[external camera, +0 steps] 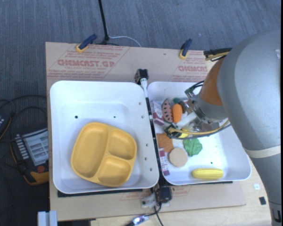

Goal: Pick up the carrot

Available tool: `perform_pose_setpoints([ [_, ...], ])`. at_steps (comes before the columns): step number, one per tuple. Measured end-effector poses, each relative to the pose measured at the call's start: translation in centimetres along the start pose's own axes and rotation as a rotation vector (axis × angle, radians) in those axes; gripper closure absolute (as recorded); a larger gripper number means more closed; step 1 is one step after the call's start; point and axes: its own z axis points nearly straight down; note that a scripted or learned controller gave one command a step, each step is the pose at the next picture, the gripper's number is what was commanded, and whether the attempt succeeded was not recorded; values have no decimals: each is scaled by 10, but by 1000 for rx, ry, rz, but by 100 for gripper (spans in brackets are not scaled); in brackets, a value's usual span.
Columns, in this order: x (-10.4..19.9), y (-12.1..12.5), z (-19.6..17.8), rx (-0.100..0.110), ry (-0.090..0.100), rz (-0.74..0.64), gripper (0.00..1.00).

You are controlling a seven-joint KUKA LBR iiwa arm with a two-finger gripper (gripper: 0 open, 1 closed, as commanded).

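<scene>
Carrot (pixel 177 112), a small orange toy piece, lies in the upper left part of the right shallow white bin (pixel 236 173), close to the wall it shares with the neighbouring bin. Just left of it sits a red-and-dark watermelon-like slice (pixel 166 108). Lower down in the same bin lie a flat orange-brown piece (pixel 163 142), a round beige disc (pixel 178 157), a green leafy lump (pixel 193 146) and a yellow corn cob (pixel 207 173) near the front wall. The grey arm's pincer (pixel 188 121) hangs just right of the carrot; whether it is released or clenched cannot be told, and nothing is seen in its grasp. The left shallow white bin (pixel 66 98) holds a yellow three-compartment plastic tray (pixel 104 153). Both bins rest on a brown board surface (pixel 85 62) printed in red, with two yellow-and-blue clamps (pixel 86 42) at its far edge. Grey carpet (pixel 37 13) surrounds it.
</scene>
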Motion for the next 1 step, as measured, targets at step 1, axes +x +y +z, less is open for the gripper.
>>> perform_pose_setpoints([
  [1,-44,-65,-95,14,-15,211,100],
])
